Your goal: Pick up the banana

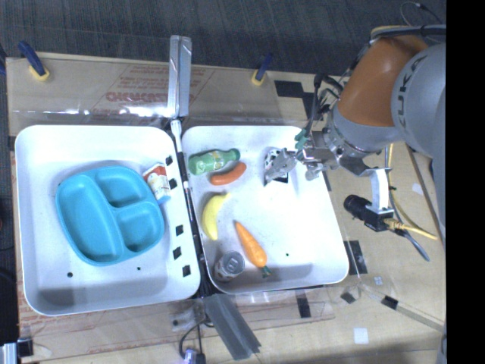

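The yellow banana lies in the right bin, near its left wall, curved and pointing up and down. My gripper hangs over the upper middle of the same bin, well to the right of the banana and above it in the view. Nothing shows between its fingers. The grey arm with the orange band reaches in from the right.
In the right bin also lie a green bottle, a red-orange sausage-shaped item, a carrot and a small metal can. The left bin holds a blue divided tray and a small white and red package.
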Tool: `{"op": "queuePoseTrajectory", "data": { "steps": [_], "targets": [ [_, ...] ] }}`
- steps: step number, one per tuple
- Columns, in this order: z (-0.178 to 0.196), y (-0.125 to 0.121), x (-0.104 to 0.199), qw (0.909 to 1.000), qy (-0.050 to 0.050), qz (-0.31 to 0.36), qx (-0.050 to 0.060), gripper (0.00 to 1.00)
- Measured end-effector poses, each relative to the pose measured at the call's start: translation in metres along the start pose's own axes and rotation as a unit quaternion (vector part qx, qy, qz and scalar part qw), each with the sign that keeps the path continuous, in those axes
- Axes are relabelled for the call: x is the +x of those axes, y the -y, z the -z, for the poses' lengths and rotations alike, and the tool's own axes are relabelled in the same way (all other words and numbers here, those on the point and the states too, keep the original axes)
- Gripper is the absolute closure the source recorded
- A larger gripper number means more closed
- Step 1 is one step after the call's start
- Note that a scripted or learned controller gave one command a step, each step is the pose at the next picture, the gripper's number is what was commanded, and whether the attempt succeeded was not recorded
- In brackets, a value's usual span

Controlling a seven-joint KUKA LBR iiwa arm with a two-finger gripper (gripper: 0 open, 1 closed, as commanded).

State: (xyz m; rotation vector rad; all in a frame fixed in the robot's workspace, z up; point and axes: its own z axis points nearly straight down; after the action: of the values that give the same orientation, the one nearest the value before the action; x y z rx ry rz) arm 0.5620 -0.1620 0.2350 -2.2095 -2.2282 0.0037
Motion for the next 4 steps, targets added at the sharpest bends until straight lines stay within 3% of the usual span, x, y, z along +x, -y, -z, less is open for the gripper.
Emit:
{"op": "queuePoseTrajectory", "data": {
  "steps": [1, 2, 3, 4],
  "targets": [
    [-0.016, 0.023, -0.019, 0.9994, 0.000, -0.034, 0.000, 0.00],
    [-0.082, -0.013, 0.051, 0.9996, 0.000, -0.028, 0.001, 0.00],
    [-0.143, -0.005, 0.072, 0.9988, 0.000, -0.048, -0.002, 0.00],
    [-0.133, -0.004, 0.070, 0.9989, 0.000, -0.047, -0.001, 1.00]
  ]
}}
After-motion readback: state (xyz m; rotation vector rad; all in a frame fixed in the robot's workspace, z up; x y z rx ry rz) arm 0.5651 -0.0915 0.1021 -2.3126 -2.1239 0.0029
